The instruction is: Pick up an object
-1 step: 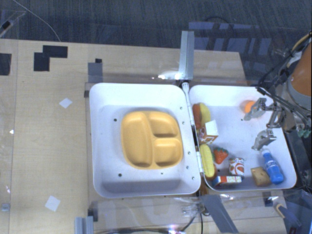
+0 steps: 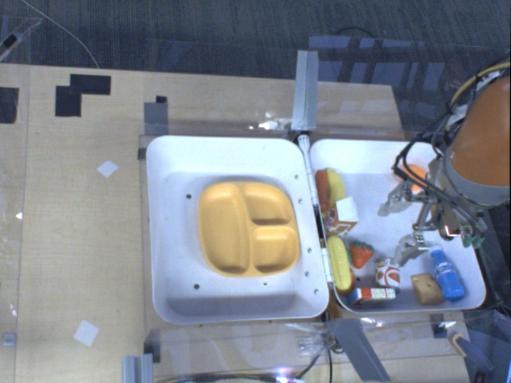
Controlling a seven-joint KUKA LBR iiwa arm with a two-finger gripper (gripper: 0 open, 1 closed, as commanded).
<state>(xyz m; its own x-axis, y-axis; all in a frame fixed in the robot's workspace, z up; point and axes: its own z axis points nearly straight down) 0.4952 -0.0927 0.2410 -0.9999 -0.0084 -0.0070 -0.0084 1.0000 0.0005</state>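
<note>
Tool (image 2: pixel 403 226) hangs over the right bin (image 2: pixel 375 159), its two grey fingers (image 2: pixel 393 204) spread wide apart, one toward the far side and one toward the near side, with bare white bin floor between them and nothing held. Going left to right: the wooden surface (image 2: pixel 72 238) carries black patches at its far left corner, then the left bin (image 2: pixel 168 294), where a yellow divided tray (image 2: pixel 246 228) lies flat with its compartments facing up. Just past the shared wall, in the right bin, a hot dog (image 2: pixel 327 187) lies with its long axis running from far to near, along the wall. Below it sits a small white-and-brown box (image 2: pixel 345 214), then a corn cob (image 2: pixel 339 263), also lengthwise along the wall, pointing toward the near edge. A red strawberry (image 2: pixel 363 254) lies just beside the cob. Near the front wall a red-and-white tube (image 2: pixel 373 294) lies crosswise, left to right, and a red-and-white can (image 2: pixel 388 274) stands just behind it. Further right are a brown block (image 2: pixel 427 288) and a blue bottle (image 2: pixel 446 274), the bottle tilted with its cap toward the far side, near the nearer finger. The arm (image 2: pixel 485 134) enters from the right, its orange band above the wrist, cables looping around it, the wrist directed down and leftward into the bin.
</note>
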